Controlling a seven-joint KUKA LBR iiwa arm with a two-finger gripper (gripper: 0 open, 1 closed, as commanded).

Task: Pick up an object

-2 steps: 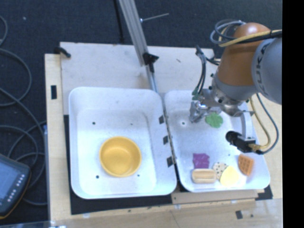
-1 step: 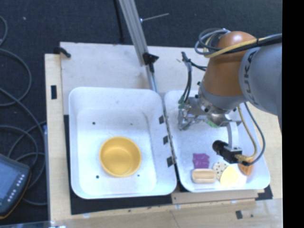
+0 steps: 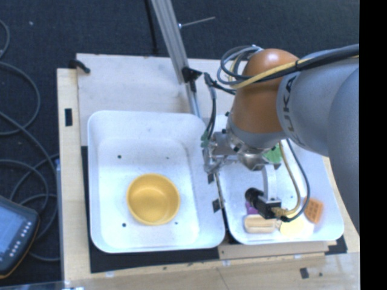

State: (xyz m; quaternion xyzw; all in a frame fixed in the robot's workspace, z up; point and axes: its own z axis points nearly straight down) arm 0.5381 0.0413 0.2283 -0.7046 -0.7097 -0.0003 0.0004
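Observation:
A yellow bowl (image 3: 153,198) stands upright in the left bin (image 3: 109,132). In the right bin (image 3: 329,189), near its front edge, lie a tan block (image 3: 259,224), a pale yellow piece (image 3: 294,227), an orange piece (image 3: 313,209), and a small purple thing (image 3: 250,208) partly under a black part. A bit of green (image 3: 276,154) peeks from under the arm. My gripper (image 3: 213,162) hangs below the orange wrist band (image 3: 260,95), over the seam between the two bins, and the wrist hides most of it.
The bulky grey arm (image 3: 320,101) covers the back half of the right bin. A metal rail (image 3: 172,38) slants in from the top toward the bins' shared wall. Cables and a tablet (image 3: 15,231) lie off the bench at left.

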